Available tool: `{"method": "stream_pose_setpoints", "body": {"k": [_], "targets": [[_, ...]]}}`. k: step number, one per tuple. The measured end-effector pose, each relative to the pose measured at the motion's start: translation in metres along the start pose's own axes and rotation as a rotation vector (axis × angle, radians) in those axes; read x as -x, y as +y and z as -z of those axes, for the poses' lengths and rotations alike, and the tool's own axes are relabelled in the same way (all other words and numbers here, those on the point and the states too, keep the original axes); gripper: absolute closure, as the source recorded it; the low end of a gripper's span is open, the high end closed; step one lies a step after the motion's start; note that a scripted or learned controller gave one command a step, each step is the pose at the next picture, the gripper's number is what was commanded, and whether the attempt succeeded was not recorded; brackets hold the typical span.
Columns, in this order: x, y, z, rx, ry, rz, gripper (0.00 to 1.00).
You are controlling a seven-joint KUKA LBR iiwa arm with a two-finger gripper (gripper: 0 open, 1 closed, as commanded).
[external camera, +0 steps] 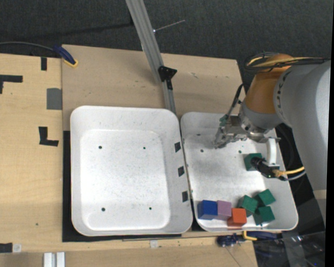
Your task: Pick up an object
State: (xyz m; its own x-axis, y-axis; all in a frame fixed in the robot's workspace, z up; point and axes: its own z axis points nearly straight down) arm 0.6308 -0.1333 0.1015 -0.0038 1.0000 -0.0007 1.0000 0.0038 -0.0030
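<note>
A grey metal pole (151,47) slants over the light wooden surface (23,169), where black tape marks (45,136) lie.

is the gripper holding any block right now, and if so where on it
Nothing is held. The gripper sits over a bare part of the right bin, with no block between its jaws. The nearest green block lies apart from it.

Matt speckled white plastic bins (129,115), bare wood bench (23,169), smooth metal rail (146,33), matt blocks (208,208)
</note>
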Motion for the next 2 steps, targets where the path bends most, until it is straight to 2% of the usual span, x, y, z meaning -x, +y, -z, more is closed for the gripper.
{"method": "stream_pose_setpoints", "body": {"k": [1,2], "targets": [[0.005,-0.004,0.045,0.006,0.0,-0.003,1.0],[0.006,0.007,0.097,0.008,0.0,-0.002,1.0]]}}
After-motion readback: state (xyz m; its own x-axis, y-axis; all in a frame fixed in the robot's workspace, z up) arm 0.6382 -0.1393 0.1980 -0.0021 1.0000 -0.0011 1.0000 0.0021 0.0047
